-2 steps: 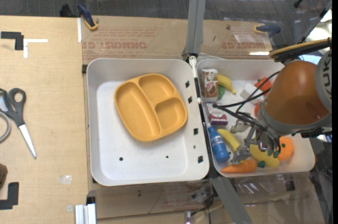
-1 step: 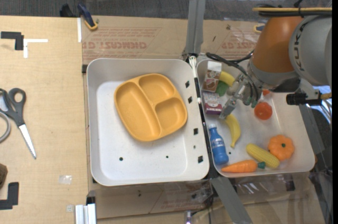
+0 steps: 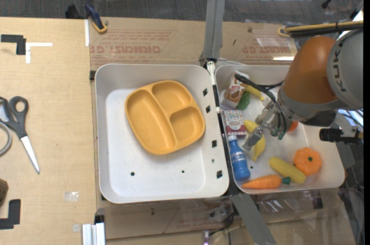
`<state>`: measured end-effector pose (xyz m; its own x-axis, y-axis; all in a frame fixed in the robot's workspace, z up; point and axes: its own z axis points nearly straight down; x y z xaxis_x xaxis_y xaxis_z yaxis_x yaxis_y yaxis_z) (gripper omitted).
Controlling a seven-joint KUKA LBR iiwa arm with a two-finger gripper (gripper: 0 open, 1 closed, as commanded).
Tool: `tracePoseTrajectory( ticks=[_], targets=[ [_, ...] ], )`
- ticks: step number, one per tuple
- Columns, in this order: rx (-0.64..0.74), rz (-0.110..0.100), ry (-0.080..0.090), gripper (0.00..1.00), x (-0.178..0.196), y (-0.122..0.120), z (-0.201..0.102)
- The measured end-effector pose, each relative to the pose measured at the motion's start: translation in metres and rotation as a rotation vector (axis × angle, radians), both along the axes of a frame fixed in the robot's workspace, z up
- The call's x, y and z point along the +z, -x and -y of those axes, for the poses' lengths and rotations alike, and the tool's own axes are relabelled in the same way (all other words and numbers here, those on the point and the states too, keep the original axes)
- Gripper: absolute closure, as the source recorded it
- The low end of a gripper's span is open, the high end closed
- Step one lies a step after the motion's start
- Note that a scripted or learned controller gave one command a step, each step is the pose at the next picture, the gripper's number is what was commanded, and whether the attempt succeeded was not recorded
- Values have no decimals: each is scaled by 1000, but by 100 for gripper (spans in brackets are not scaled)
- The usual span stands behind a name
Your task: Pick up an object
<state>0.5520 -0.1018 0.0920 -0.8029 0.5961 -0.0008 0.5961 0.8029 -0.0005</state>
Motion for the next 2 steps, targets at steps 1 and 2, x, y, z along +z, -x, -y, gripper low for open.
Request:
tracePoseTrajectory(
  ticks=[1,2],
  targets=[
    [3,2,2,100,10,-1,0],
    [66,2,0,100,140,0,-72]
  ],
)
